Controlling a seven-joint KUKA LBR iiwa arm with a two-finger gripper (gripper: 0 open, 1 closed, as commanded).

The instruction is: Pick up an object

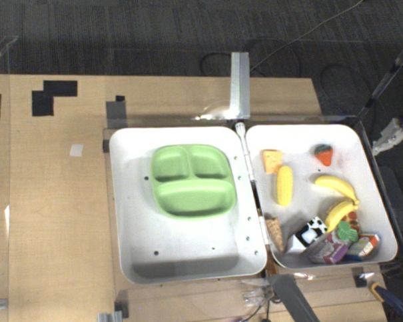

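Yellow curved plastic banana point(334, 186) lying crosswise in the right shallow white bin point(295, 138), toward the arm's reach-in side; gripper state impossible to tell.

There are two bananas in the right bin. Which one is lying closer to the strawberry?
The upper banana, lying alone on bare bin floor just below the strawberry. The other banana sits lower, against the pile of toys in the bin's near corner.

You will find no legible text, brand, number or sign. The small packages point(339, 251) in the right bin's point(360, 140) near corner carry coloured print too small to read; the black-and-white item point(312, 230) shows only a pattern.
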